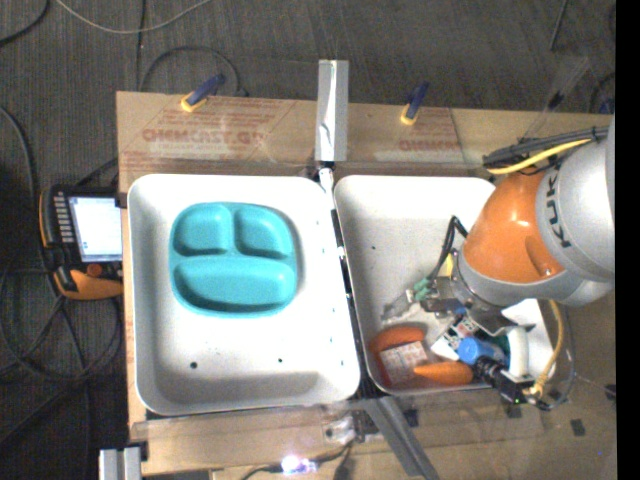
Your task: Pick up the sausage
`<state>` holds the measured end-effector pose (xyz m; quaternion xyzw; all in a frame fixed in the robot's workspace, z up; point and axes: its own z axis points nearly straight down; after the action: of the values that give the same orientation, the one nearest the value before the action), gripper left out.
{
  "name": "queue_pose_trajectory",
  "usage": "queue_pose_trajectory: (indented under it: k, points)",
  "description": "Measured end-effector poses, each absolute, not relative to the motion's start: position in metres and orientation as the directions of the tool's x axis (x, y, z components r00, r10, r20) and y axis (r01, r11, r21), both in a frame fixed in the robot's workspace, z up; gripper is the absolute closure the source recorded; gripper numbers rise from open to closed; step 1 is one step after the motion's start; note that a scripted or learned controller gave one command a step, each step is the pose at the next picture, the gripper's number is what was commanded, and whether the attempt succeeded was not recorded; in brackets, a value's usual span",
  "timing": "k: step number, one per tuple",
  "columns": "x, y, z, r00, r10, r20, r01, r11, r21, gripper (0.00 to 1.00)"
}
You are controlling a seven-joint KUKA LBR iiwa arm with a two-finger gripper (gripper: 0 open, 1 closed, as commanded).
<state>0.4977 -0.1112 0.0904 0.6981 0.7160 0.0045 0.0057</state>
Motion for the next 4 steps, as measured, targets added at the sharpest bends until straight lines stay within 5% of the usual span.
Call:
queue_pose_trajectory:
  k: [1,2,3,4]
  points:
    - [0.4986,-0.1104,0.0997,-0.025,1.000,0.000,1.000,0.025,0.016,1.00]
    - [0.4985,-0.1103,0.0996,-0.025,1.000,0.001,1.000,0.025,0.015,0.00]
    - [0.4898,-0.1046,0.0909,-0.049,0.999,-0.009,0.999,0.049,0.021,0.00]
    - [0.4907,-0.1019,0.1000,-0.051,0.999,-0.003,0.998,0.051,0.021,1.00]
